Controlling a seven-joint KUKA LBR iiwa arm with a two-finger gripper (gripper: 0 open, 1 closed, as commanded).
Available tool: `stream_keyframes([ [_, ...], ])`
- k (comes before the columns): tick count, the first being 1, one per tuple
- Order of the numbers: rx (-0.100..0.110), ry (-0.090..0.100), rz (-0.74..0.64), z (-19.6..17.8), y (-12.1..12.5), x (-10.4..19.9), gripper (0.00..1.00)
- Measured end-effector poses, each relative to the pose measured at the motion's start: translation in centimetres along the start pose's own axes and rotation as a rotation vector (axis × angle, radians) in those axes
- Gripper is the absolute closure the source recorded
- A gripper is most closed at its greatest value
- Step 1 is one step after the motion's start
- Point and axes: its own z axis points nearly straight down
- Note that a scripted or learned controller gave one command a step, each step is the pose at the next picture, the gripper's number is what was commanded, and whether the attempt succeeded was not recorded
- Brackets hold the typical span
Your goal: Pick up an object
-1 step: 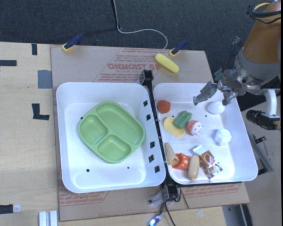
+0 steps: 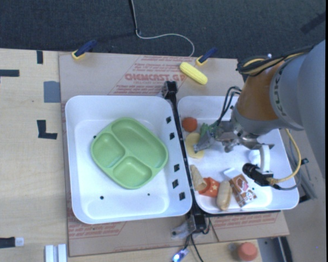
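Right bin [image 2: 284, 201], arm [image 2: 273, 97] low, gripper [image 2: 205, 141] among toys

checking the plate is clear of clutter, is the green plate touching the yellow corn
Apart. The camera view shows the green plate lying inside the left bin, while the yellow corn sits outside both bins on the cardboard beyond them.

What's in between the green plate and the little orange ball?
In the camera view, the black divider where the two bins meet lies between the green plate and the orange ball; otherwise just white bin floor.
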Motion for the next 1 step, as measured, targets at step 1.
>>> stream_keyframes([
  [1,0.0,0.0,-0.002,2.37,6.61,-0.56,0.0],
])
